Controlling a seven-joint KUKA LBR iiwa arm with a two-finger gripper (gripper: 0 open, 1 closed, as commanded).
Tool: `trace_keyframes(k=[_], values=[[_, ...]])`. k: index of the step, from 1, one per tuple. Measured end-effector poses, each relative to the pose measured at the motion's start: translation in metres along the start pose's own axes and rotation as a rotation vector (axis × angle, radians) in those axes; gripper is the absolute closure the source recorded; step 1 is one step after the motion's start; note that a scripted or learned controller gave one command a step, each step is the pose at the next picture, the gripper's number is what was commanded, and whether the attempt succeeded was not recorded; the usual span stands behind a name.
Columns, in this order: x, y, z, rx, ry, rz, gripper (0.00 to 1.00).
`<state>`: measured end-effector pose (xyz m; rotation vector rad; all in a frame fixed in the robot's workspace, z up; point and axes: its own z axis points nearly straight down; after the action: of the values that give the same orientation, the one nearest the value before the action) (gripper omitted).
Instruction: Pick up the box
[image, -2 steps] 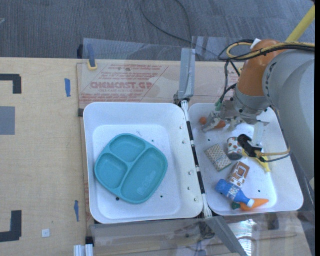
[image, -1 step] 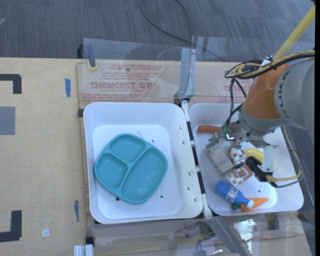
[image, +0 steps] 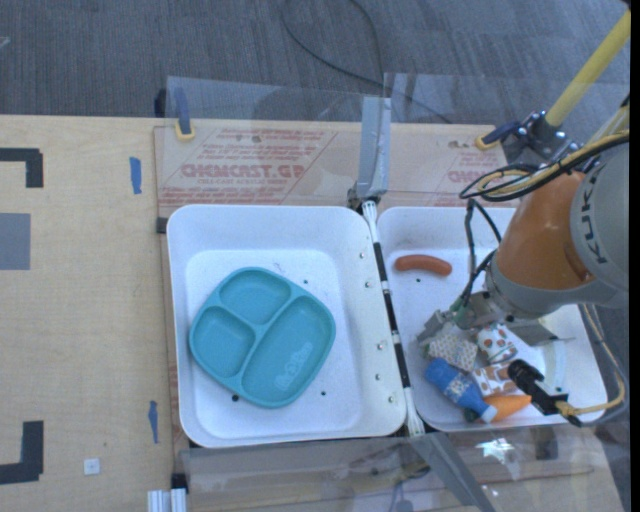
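The box, a small pale cardboard box printed with reddish-brown shapes (image: 492, 350), lies in the near half of the shallow white plastic bin on the view's right (image: 420, 300). Its printed faces look crumpled and tilted, and I cannot make out its edges cleanly. Nearer the front rim than the box, and touching it, are a blue plastic bottle (image: 448, 380) lying on its side and an orange tapered piece (image: 512, 404). My two-finger gripper (image: 462, 318) hangs right over the box's far-left corner; I cannot tell whether it is open or shut, or whether it grips anything. Farther back an orange-red toy sausage (image: 422, 264) lies alone. The other shallow white plastic bin (image: 200, 230) holds a teal three-compartment plastic plate (image: 262, 335).
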<state>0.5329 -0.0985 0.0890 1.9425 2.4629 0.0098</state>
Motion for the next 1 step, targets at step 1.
trace_keyframes(k=[1], values=[[-0.0038,0.0015,-0.0119,-0.009,-0.004,0.007,1.0]])
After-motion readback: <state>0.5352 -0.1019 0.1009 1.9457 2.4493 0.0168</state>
